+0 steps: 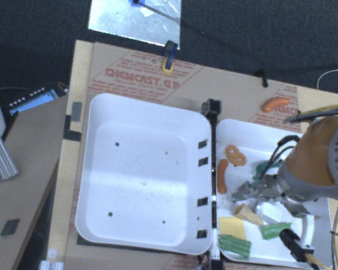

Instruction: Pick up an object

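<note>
You're looking at the reach-in step, I'd say: nothing is lifted yet. Nearest you, along the front wall of the right-hand shallow white bin (246,132), a green ribbed plastic piece (234,244) is lying beside a pale yellow wedge (231,226), with a second green piece (274,231) off to the right. Just behind them, a tan stick-shaped piece (250,215) is lying on the bin floor, and the grey metal jaws (244,192) are hanging just above its left end. Whether they're parted or closed, I cannot tell; nothing is visibly between them. That tan stick looks the likeliest target. The next move is asking you to settle lower and centre over it. Further back, an orange sausage-shaped toy (221,175) is lying by the divider, an orange pretzel-shaped toy (236,155) beyond it. Farthest, another orange sausage toy (275,105) is resting on the worktop (140,78) outside the bin.
</note>
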Robot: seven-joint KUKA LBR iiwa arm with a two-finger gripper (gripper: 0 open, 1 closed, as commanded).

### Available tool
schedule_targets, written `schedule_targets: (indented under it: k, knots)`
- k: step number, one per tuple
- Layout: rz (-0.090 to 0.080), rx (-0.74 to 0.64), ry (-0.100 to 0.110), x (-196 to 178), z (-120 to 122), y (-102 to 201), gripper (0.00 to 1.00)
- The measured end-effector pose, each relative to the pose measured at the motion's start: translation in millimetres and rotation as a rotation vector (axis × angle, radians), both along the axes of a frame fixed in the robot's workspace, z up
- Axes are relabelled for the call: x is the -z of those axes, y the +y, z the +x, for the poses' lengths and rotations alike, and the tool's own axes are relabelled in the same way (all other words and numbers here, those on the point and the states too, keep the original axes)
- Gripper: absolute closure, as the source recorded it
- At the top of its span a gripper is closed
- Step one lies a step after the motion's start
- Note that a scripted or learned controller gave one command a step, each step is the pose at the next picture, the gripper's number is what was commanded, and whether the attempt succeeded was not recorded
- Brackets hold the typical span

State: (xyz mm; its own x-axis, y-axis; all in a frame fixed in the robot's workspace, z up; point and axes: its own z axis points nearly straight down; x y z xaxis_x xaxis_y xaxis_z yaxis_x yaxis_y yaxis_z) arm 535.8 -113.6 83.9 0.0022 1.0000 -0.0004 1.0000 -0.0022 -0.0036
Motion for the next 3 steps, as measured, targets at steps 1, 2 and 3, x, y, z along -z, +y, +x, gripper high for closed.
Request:
schedule_targets:
  k: [1, 2, 3]
  knots:
    - [-0.009, -0.009, -0.013, -3, 84, 28, 0.00]
    - [-0.002, -0.007, -0.010, -13, 82, 28, 1.00]
    - [0.004, -0.015, -0.015, -107, 98, 121, 1.00]
